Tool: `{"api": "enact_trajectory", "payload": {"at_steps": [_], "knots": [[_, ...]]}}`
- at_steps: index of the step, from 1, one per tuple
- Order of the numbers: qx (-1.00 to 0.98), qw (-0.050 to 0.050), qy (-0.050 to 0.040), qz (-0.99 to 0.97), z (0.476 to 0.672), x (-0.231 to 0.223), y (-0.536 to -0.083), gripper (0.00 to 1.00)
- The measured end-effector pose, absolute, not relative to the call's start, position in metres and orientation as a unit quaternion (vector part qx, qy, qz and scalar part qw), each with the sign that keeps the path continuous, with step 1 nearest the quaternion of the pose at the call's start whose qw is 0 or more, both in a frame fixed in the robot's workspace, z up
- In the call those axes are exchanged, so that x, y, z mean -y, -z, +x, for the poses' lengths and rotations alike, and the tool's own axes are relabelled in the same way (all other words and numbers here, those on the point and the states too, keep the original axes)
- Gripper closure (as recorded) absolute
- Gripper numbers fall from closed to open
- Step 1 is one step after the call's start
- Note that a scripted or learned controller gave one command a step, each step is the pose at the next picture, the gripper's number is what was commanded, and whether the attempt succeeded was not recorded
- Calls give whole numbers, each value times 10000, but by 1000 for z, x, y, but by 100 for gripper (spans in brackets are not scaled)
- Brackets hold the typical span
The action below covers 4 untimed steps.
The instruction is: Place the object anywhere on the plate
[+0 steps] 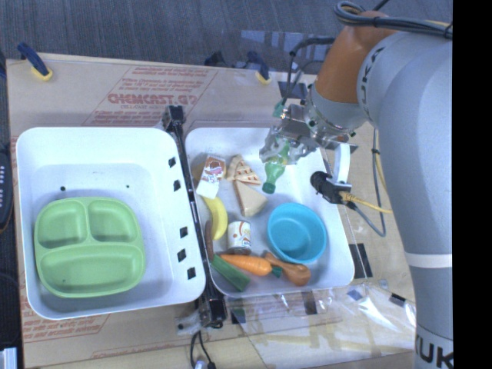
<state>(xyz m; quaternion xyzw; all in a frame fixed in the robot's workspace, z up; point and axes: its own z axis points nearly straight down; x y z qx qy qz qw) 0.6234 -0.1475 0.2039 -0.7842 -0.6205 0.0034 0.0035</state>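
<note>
Hanging under the gripper point(286, 146) is a green bottle point(274, 167), at approx 12 o'clock of the right bin point(338, 241), long axis running from 1 o'clock down to 7 o'clock, cap end lowest. You see its upper part up among the fingers, so the claw looks closed on it; the rest dangles over the pile, w/ the cheese wedge point(249, 198) just below the cap and the pizza slice point(244, 171) at its 9 o'clock. Blue bowl point(296, 233) sits toward 5 o'clock of the bottle; banana point(216, 215), can point(239, 237) and carrot point(247, 264) lie lower in the same bin.

The relation you care abt: the green plate point(91, 246) lies at roughly 8 o'clock from the claw, in the left bin point(46, 148), well apart, w/ the divider wall between bins in the way. Judging from this, the carry needs height to clear that wall, then travel toward 8 o'clock. Grip looks high on the bottle, so it could swing or slip.
</note>
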Motion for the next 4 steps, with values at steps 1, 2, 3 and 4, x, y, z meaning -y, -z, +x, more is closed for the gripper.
{"api": "enact_trajectory", "payload": {"at_steps": [1, 2, 3, 4], "knots": [[5491, 32, -53, -8358, 547, 170, -217, 100], [5492, 31, -52, -8357, 547, 169, -217, 0], [5915, 43, -51, -8063, 475, 149, -206, 0], [6939, 52, -30, -7200, 476, 104, -162, 0]]}}
